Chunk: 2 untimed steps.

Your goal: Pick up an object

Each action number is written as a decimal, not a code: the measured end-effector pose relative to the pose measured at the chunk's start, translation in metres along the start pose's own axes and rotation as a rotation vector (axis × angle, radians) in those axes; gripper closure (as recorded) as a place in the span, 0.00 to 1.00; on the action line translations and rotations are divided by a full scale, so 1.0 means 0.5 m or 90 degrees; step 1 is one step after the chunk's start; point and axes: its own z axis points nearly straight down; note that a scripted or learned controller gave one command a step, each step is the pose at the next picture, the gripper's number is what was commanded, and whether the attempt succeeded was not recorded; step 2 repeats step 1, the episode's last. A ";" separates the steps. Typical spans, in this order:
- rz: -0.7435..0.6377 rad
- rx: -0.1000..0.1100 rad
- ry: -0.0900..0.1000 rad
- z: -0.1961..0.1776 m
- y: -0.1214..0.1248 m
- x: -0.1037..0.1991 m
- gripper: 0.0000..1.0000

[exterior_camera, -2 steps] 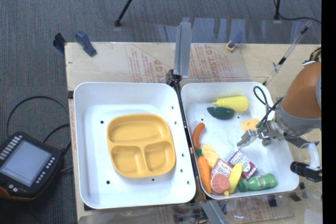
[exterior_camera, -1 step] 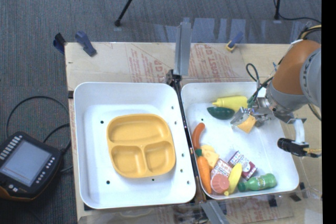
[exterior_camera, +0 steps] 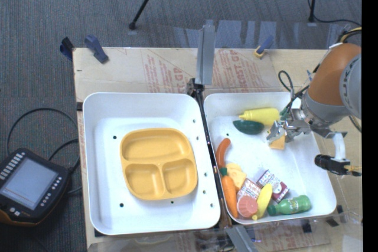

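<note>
My gripper (exterior_camera: 284, 131) is low in the right bin (exterior_camera: 313, 183), near its back right part, below the orange wrist band. A small yellow-orange wedge (exterior_camera: 277, 143) lies directly under the gripper's tip, touching or almost touching it. Just left of the gripper lie a yellow squeeze bottle (exterior_camera: 260, 115) and a dark green piece (exterior_camera: 248, 127). Toward the front of the bin are a red-orange sausage shape (exterior_camera: 222, 152), a carrot (exterior_camera: 229, 195), a banana (exterior_camera: 264, 199), a red-and-white packet (exterior_camera: 272, 183) and a green bottle (exterior_camera: 290, 205).
The left bin (exterior_camera: 100, 127) holds a yellow divided plate (exterior_camera: 158, 162). A metal post (exterior_camera: 205, 59) stands behind the seam between the bins. A black cable (exterior_camera: 286, 82) loops behind the right bin. A control tablet (exterior_camera: 26, 183) lies on the floor at left.
</note>
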 end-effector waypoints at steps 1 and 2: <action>0.049 -0.010 -0.003 -0.208 0.026 0.110 1.00; 0.049 -0.010 -0.003 -0.208 0.026 0.110 1.00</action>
